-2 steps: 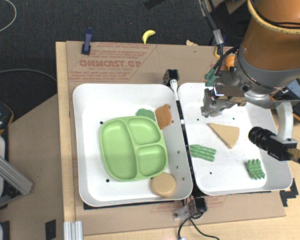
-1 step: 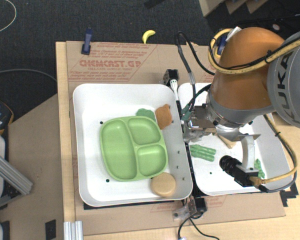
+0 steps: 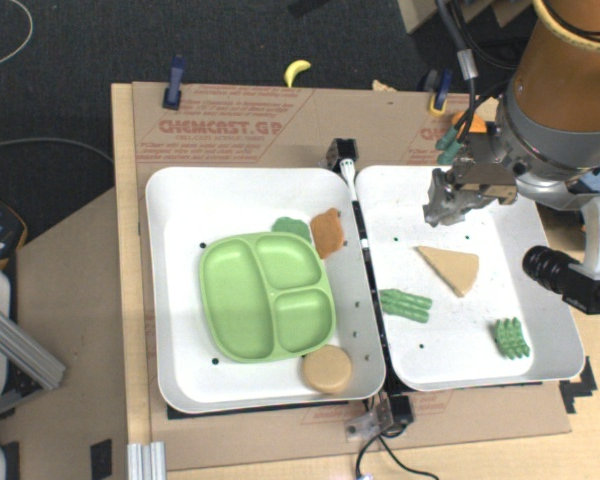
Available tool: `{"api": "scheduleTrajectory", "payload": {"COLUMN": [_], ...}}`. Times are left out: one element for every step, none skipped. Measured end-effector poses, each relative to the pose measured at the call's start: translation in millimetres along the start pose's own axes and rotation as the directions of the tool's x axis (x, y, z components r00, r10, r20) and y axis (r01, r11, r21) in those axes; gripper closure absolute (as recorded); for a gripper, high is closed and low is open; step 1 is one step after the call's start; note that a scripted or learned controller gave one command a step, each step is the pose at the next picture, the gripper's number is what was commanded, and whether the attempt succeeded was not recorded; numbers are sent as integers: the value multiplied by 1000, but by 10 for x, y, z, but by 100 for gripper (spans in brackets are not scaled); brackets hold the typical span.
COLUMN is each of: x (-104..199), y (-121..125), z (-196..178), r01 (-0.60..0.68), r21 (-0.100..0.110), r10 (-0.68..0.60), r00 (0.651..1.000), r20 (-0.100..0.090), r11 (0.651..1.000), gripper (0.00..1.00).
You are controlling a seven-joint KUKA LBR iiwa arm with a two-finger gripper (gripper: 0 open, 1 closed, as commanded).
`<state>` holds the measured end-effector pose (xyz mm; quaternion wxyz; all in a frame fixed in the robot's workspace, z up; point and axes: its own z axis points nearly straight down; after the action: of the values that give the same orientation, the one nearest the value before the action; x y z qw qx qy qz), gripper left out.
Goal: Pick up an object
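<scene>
Claw poised over right white bin, grip state cannot be told | tan wedge-shaped block lies just below it | green ridged pieces nearby

The arm reaches in from the upper right, its broad orange band sitting above the grey wrist. The wrist tilts down and to the left, over the back part of the right bin. At its end the gripper hangs low, pointing down at the bin's floor, just short of the bin's far rim.
</scene>
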<state>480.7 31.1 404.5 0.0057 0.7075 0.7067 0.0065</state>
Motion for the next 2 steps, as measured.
{"api": "scheduleTrajectory", "payload": {"x": [264, 292], "y": [-52, -5], "z": [1219, 48], "r01": [2, 4], "r21": [30, 4], "r10": [-2, -4], "r00": [1000, 1000], "r20": [2, -1], "r11": [1000, 1000], "gripper": [100, 100]}}
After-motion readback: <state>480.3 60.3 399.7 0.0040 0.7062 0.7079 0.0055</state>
